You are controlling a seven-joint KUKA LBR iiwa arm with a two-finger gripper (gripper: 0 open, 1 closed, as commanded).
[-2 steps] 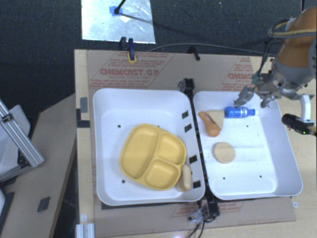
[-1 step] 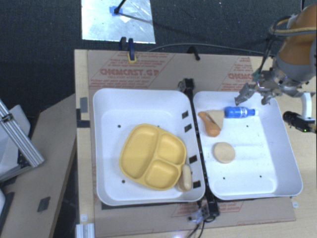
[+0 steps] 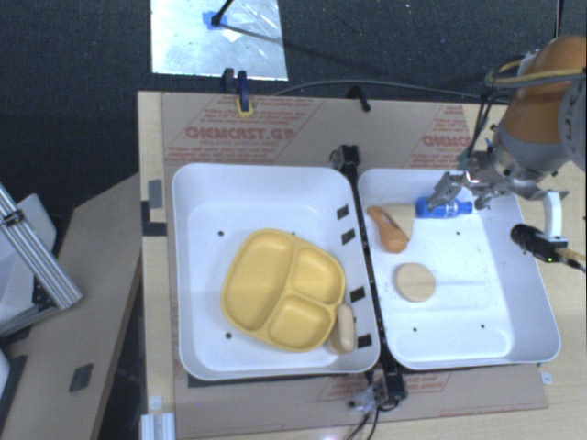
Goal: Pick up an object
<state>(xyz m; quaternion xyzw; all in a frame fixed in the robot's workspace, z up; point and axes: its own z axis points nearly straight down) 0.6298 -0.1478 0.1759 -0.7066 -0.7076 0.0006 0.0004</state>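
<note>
My gripper (image 3: 461, 193) hangs over the far part of the right bin (image 3: 514, 328). Right beneath it lies a small blue object (image 3: 443, 209), touching or nearly touching the gripper. An orange carrot-shaped piece (image 3: 390, 228) lies to the left of the blue object, near the bin's left wall. A round tan disc (image 3: 415, 282) rests closer to the front, in the middle of this bin.
The left bin (image 3: 206, 209) holds a yellow divided plate (image 3: 284, 290) with a pale oblong piece (image 3: 344, 328) against its front right edge. A black clip strip (image 3: 353, 200) runs between the bins. The arm's orange-banded wrist (image 3: 546, 99) stands over the right bin's far right corner.
</note>
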